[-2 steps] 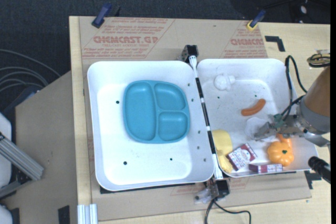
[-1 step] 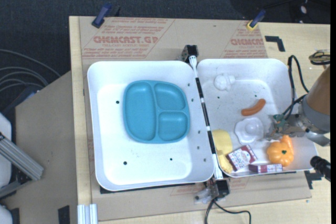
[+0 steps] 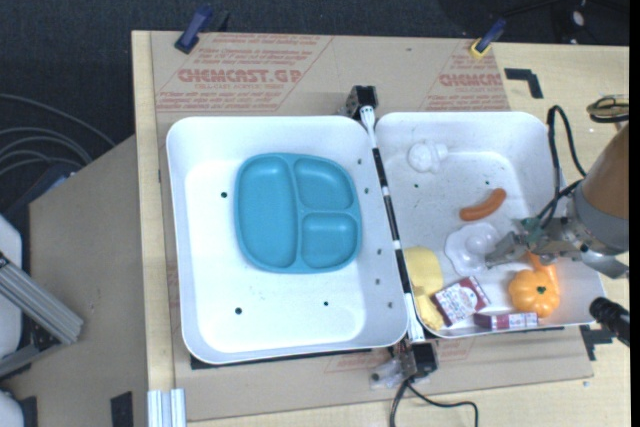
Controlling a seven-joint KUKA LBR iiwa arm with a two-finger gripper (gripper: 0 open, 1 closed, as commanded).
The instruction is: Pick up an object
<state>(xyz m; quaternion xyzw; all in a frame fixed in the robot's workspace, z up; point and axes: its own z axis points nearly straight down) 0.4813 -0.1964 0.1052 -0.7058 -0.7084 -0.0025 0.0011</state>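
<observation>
Resting in the left bin (image 3: 200, 215), a blue divided tray (image 3: 297, 212), right bin (image 3: 520, 130) holding a sausage (image 3: 484, 205), yellow block (image 3: 424, 267), red-and-white packet (image 3: 462, 300) and orange pumpkin (image 3: 534, 290) — gripper (image 3: 515, 247) low just above the pumpkin, jaws spread, gripping nothing.

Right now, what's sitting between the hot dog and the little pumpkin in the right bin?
In the camera view, the claw and a clear plastic piece lie between the hot dog and the pumpkin.
</observation>
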